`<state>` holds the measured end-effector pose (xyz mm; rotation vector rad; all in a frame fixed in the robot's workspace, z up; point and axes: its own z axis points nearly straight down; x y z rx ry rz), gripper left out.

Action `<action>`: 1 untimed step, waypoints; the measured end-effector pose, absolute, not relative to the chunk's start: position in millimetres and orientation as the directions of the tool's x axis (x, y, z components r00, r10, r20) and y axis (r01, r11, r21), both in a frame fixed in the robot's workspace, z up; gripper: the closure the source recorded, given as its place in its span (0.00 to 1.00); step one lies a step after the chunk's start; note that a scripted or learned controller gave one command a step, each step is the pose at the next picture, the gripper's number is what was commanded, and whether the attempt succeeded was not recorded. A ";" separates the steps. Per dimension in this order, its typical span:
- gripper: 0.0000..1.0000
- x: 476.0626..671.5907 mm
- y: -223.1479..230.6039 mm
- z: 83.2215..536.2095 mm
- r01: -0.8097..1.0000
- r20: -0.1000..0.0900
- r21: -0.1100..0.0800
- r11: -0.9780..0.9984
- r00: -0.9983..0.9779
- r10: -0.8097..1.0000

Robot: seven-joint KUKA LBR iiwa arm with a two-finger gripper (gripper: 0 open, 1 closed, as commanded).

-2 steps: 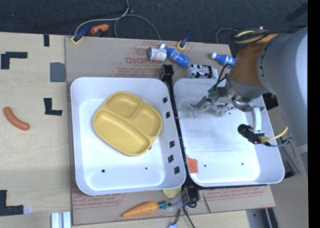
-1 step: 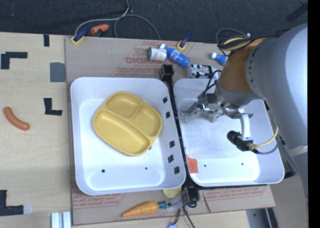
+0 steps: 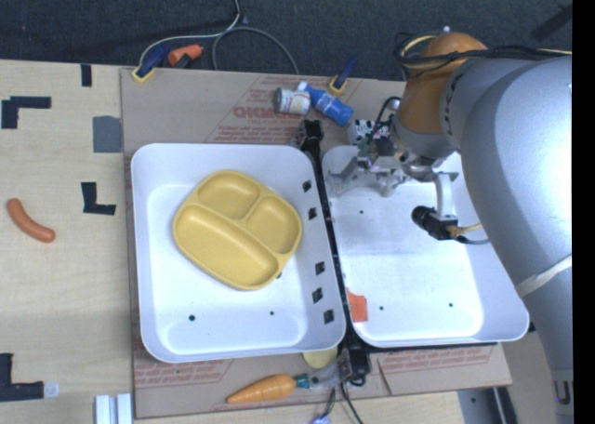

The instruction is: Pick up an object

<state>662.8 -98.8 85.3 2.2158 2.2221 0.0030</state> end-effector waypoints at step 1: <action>0.00 649.4 -96.7 85.8 1.000 -0.003 0.003 0.000 0.000 1.000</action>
